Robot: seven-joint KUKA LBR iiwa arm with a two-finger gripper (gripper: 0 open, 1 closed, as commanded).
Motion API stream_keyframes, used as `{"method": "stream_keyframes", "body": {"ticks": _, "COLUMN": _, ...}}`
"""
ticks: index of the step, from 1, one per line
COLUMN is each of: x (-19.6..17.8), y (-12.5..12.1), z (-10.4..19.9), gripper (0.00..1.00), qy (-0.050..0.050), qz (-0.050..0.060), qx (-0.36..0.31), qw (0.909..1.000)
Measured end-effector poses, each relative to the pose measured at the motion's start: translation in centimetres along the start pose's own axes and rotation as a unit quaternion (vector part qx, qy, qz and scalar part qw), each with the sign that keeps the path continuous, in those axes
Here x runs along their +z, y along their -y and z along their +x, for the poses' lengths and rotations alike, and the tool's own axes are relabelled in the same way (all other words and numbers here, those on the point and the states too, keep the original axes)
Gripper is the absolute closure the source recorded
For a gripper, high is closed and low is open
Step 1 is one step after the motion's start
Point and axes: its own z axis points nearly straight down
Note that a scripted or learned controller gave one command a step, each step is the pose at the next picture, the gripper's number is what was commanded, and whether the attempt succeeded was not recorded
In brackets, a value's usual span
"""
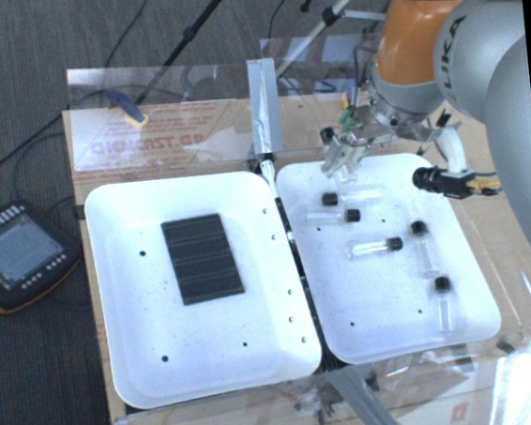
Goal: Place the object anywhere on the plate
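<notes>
A black ribbed rectangular plate (202, 258) lies flat in the left white bin (130, 362). Several clear vials with black caps lie scattered in the right bin (354, 339): one near the far wall (329, 199), one just below it (350, 215), one in the middle (375, 246), and two towards the right side (423, 242) (443, 299). My gripper (341, 156) hangs over the far left part of the right bin, just above the nearest vial. I see nothing held in it.
A metal post (264, 108) stands behind the seam between the bins. A black-tipped fitting (441, 180) sticks out from the arm over the right bin's far right corner. A handheld pendant (13, 254) lies on the floor at left.
</notes>
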Motion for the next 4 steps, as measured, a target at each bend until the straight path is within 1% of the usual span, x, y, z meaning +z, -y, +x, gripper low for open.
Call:
{"method": "stream_keyframes", "body": {"ticks": 1, "x": -5.6, "y": 0.2, "z": 11.4, "gripper": 1.00, "qy": -0.001, "qz": 0.000, "qx": 0.021, "qw": 0.9998}}
{"method": "stream_keyframes", "body": {"ticks": 2, "x": 2.8, "y": -0.7, "z": 17.7, "gripper": 1.00, "qy": -0.001, "qz": 0.001, "qx": -0.056, "qw": 0.9984}}
{"method": "stream_keyframes", "body": {"ticks": 3, "x": -4.2, "y": -2.9, "z": 23.4, "gripper": 1.00, "qy": 0.000, "qz": 0.000, "qx": -0.160, "qw": 0.9871}}
{"method": "stream_keyframes", "body": {"ticks": 4, "x": -4.3, "y": -5.3, "z": 29.3, "gripper": 1.00, "qy": 0.000, "qz": 0.000, "qx": -0.192, "qw": 0.9814}}
